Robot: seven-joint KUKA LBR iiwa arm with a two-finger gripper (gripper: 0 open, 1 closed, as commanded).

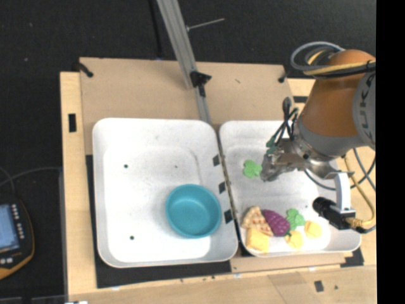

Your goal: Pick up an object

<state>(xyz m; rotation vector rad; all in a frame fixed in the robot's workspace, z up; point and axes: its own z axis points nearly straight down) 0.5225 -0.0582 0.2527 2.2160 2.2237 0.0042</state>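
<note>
Gripper point(271, 170) sits low in the right bin point(240, 138), under the orange-banded wrist of my arm point(332, 106). From this angle I cannot tell how it is set, nor whether anything is caught in it.

Nearest candidate: small green toy piece point(252, 168), just beside the gripper on the side away from the arm, touching or nearly so; I cannot tell which. It appears to lie on the bin floor, not lifted.

Other candidates, all nearer the camera than the gripper, heaped along the front wall of the same bin: a waffle-patterned piece point(254, 218), a purple grape-like cluster point(276, 221), a second green piece point(295, 218), and yellow blocks point(296, 237). Well apart from the tool.

Beyond the green piece, across the divider, the left bin point(126, 144) holds a teal bowl point(192, 210). Also well apart.

Progress, as judged: approach done, tool is down at an object. Grasp unconfirmed. Nothing is seen raised off the bin. Left to do: secure the green piece (or another) and lift it clear. Miss risk is real, since the piece is small and lies off to one side of the tool.
</note>
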